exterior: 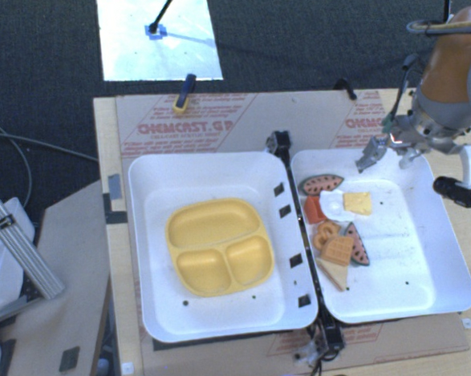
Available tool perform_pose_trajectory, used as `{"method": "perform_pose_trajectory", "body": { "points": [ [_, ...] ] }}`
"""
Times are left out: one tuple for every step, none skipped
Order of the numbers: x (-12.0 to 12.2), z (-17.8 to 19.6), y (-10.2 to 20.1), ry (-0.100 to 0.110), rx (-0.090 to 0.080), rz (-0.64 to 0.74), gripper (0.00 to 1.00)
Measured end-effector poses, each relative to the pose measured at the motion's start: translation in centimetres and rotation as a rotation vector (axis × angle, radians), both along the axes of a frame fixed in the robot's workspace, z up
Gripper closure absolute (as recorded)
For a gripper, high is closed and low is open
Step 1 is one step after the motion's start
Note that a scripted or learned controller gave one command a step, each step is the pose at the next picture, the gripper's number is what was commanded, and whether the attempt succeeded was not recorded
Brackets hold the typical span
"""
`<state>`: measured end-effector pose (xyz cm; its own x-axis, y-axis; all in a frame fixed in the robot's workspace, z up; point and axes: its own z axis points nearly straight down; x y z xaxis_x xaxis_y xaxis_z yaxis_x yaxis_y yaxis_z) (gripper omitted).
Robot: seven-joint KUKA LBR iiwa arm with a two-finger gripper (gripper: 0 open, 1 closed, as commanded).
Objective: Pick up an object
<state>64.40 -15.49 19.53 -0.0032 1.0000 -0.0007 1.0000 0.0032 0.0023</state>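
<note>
The gripper [388, 152] hangs above the bin's [436, 290] far rim, seemingly parted and unladen; approach stage, I'd judge; next, descend toward the yellow block [358, 203] just below-left.

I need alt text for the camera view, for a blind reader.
A grey-and-orange robot arm reaches over the right white bin, where small toy food pieces lie clustered. The left white bin holds a yellow divided plate.
</note>
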Motion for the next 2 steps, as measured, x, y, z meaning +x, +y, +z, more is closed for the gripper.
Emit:
{"method": "perform_pose_trajectory", "body": {
  "points": [
    [-7.3, -11.7, -4.9, 0.01, 0.002, -0.009, 0.0],
    [-15.2, -11.2, -2.0, 0.008, 0.004, -0.004, 0.0]
  ]
}}
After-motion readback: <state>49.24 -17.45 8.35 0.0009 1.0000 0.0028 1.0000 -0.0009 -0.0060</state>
